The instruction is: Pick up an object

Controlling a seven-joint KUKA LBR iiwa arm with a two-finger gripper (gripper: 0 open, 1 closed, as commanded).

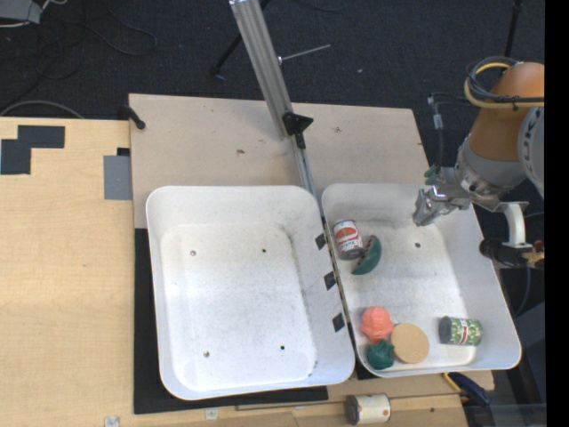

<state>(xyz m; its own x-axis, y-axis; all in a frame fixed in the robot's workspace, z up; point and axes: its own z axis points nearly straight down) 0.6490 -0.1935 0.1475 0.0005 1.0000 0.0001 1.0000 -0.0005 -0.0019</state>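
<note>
One gripper (pixel 430 206) hangs over the far part of the right bin (pixel 498 323), near its far rim, on the grey arm (pixel 498 158) w/ orange band coming in from the right. Can't tell if it's open or closed; nothing visible in it.

Obj's in the right bin, going outward from gripper:
- small can w/ red-and-white label (pixel 347 237), at the bin's left wall, far half, well apart from gripper.
- dark green curved piece (pixel 368 256), touching or just beside the can on its right/near side.
- orange-pink lumpy obj (pixel 376 322), near-left part of bin.
- dark green lumpy obj (pixel 381 355), just nearer than the pink one, close to the near-left corner.
- tan round disc (pixel 411 342), just beside both, on their right.
- green-patterned small can on its side (pixel 460 331), near-right part, apart from the disc.

Left bin (pixel 169 216) sits beside the right one, rims touching or nearly so, w/ black clips (pixel 327 279) along the shared edge.

Both bins rest on the table (pixel 204 140). Slanted aluminium bar (pixel 267 69) rises from the table's far side, btw the bins. Small cylinder (pixel 367 408) lies at the table's near edge, below the right bin.
</note>
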